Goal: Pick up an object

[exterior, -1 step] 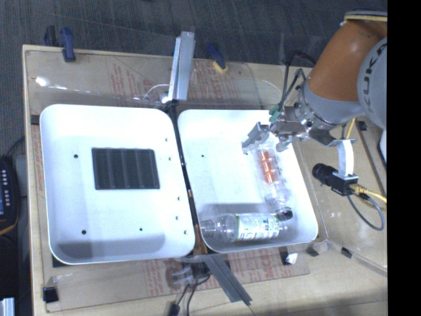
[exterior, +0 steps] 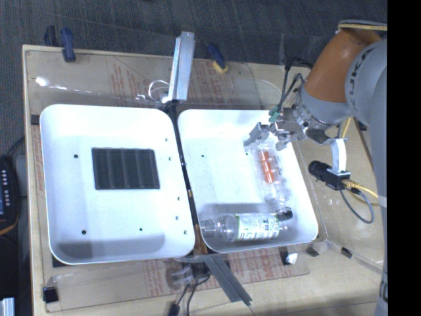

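The left bin [exterior: 66, 143] carries a dark grille, the right bin [exterior: 217, 176] two clear bottles [exterior: 270, 170] unlifted by its right and near edges, and the hand [exterior: 273, 131] hovers above, its opening indiscernible.
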